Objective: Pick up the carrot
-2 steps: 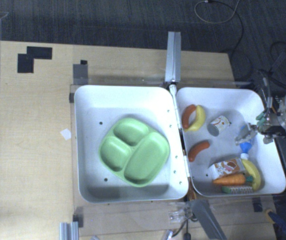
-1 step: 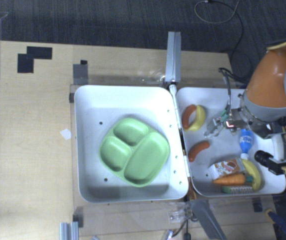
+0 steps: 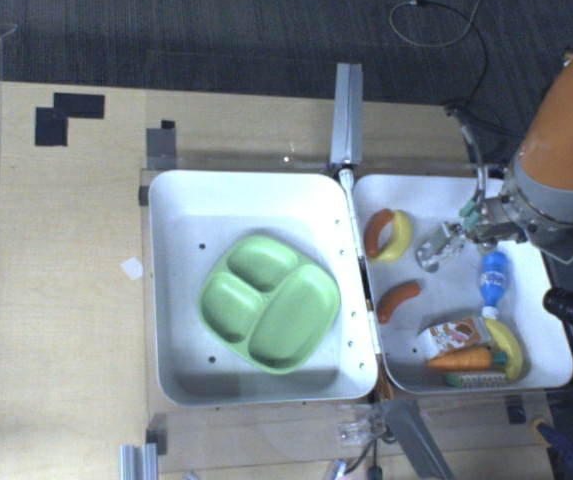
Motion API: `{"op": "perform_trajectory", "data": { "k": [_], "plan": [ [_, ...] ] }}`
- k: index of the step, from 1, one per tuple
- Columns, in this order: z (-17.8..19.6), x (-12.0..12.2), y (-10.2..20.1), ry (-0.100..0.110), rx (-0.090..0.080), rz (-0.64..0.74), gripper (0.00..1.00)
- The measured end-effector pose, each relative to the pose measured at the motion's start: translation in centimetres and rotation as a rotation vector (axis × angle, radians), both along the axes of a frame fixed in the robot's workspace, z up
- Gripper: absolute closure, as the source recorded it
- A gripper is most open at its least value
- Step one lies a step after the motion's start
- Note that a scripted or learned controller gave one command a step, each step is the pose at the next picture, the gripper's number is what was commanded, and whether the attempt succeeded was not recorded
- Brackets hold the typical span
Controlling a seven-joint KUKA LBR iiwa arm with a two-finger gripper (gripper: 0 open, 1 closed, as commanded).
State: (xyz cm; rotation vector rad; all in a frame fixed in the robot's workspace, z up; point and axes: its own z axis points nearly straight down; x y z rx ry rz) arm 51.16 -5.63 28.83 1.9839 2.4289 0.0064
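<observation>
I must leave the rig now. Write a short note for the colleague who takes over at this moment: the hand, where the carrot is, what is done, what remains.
Hand: over the right bin, near its middle, holding nothing that I can see; I cannot tell if it is open or shut.
Carrot: lying at the front of the right bin, against the small carton, with a banana at its right end.
Also there: a blue bottle, a sausage, and a second banana near the divider. The green tray sits in the left bin.
Done: nothing yet, carrot not lifted.
Left: move the hand to the carrot, grasp, lift.

A green divided plate (image 3: 269, 302) lies in the left bin (image 3: 171, 268); a sausage (image 3: 397, 300) in the right.
</observation>
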Motion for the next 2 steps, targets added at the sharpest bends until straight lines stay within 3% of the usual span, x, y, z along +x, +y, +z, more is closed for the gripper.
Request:
{"op": "perform_trajectory", "data": {
  "k": [1,2],
  "plan": [
    [-12.7,-1.7,-3.9,0.005,0.0,0.018,0.0],
    [-19.8,3.8,-5.6,-0.005,-0.004,0.329,0.0]
  ]
}}
